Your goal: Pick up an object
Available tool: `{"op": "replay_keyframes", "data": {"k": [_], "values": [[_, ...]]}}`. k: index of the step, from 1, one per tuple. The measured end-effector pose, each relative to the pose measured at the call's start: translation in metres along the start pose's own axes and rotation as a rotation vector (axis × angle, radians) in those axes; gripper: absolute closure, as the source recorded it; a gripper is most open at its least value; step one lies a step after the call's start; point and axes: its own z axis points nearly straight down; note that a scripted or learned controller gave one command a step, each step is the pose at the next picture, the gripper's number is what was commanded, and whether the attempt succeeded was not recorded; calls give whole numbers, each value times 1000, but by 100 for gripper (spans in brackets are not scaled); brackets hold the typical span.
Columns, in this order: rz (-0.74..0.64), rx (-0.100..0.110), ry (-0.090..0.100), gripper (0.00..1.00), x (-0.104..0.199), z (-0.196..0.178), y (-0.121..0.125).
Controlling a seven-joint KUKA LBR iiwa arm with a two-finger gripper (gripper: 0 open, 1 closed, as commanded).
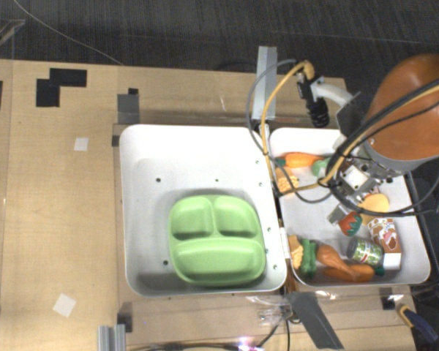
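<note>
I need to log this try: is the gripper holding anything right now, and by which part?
It cannot be told. The gripper is low in the right bin, among the toy food, but cables and the wrist hide it.

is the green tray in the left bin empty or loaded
Empty: the green tray shows three bare compartments, lying flat in the left bin.

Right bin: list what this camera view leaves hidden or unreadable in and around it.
- Pincer: the arm's orange band and black cables overhang it, so whether it is open or shut is unreadable.
- Right bin, far part: covered by the arm.
- Carrot toy: crossed by cables, partly hidden.
- Can and box: labels too small to read.
- Orange toy at the near wall: overlapped by neighbours, outline unclear.
</note>
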Motion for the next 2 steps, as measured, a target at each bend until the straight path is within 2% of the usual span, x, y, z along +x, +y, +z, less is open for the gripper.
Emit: {"op": "replay_keyframes", "data": {"k": [1,2], "values": [[-129,2,2,100,45,-42,-35],[-25,1,-2,100,-23,-11,-13]]}}
